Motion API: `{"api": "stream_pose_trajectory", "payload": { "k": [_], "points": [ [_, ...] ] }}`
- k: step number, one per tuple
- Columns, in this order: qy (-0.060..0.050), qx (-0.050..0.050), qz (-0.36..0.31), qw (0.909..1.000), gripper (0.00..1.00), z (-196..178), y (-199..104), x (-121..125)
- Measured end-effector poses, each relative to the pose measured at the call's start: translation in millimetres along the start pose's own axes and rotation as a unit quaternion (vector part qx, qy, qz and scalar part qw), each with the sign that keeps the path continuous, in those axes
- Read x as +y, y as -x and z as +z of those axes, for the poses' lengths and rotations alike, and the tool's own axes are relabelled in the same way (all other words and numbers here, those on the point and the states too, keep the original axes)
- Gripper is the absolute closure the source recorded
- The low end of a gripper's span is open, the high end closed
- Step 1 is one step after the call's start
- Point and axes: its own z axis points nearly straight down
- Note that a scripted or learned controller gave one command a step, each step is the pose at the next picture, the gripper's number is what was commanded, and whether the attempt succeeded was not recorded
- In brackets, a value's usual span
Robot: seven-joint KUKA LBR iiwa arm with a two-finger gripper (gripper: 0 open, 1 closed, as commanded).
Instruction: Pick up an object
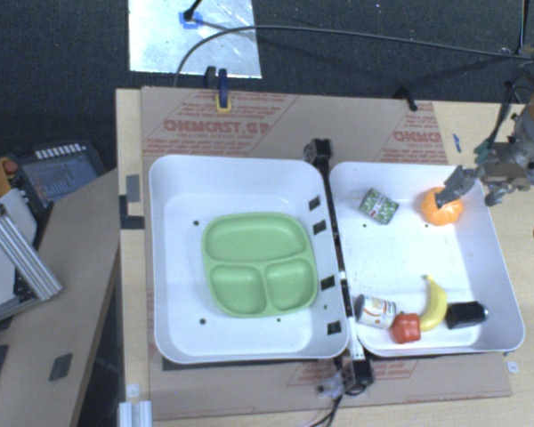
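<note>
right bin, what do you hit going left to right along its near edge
small can → red pepper → banana → black object

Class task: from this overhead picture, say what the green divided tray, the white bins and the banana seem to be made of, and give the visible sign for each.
Green tray: likely moulded plastic, matte; uniform colour, rounded compartment walls.
White bins: probably thin formed plastic, slightly glossy; smooth curved rims and soft highlights.
Banana: possibly a plastic toy, though real fruit cannot be ruled out; even yellow, faint sheen.
</note>
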Motion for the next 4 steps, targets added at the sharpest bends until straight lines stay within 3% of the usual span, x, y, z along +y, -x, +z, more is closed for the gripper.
{"api": "stream_pose_trajectory", "payload": {
  "k": [1,4],
  "points": [
    [0.005,-0.001,-0.001,1.0000,0.00,-5,0,2],
    [0.003,0.000,0.000,1.0000,0.00,155,3,9]
  ]
}}
